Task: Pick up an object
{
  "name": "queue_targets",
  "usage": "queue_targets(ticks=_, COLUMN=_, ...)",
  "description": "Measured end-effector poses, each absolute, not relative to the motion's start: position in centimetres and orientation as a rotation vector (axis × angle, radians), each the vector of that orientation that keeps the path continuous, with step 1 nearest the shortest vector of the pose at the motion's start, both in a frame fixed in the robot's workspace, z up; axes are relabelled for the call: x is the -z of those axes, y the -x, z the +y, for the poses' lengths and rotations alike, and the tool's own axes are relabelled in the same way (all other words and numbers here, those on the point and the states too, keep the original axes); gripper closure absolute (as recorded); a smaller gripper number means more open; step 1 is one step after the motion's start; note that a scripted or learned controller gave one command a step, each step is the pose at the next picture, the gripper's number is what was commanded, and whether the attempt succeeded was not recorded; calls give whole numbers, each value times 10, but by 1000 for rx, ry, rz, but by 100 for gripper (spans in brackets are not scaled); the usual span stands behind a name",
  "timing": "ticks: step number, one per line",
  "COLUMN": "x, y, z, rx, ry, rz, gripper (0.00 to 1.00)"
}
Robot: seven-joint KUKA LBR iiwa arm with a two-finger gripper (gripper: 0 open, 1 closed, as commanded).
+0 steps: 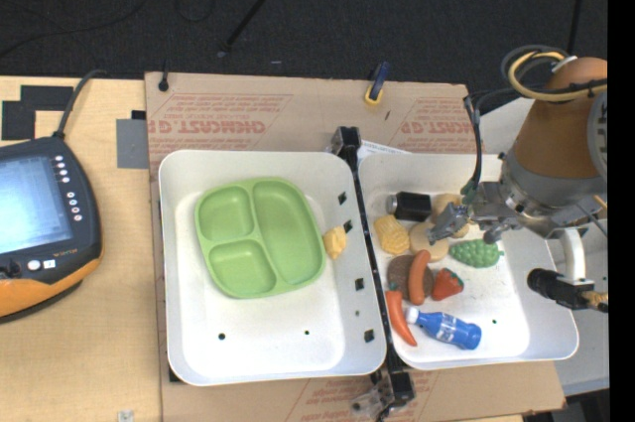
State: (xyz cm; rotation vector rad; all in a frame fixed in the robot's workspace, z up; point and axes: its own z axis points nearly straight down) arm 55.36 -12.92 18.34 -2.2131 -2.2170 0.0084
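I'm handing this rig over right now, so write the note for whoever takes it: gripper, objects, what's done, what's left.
Gripper: low over the right bin, among the toy food; finger state unreadable, nothing visibly held.
Right bin: black cylinder, corn, green bumpy piece, sausage, strawberry, carrot, blue bottle.
Left bin: green divided plate, small yellow piece beside it.
Done: arm is at the pile.
Left: grasp one object and lift it.

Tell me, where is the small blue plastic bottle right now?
The small blue plastic bottle lies in the right white bin, near its front edge, just right of the orange carrot.
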Motion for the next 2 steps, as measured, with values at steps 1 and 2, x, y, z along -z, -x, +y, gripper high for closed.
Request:
queue_targets(ticks=1, x=-128, y=-549, z=-119, rx=-11, ry=2212, rz=-2212, gripper=0)
queue_targets(ticks=2, x=-85, y=-550, z=-116, rx=-3, ry=2212, rz=-2217, gripper=0)
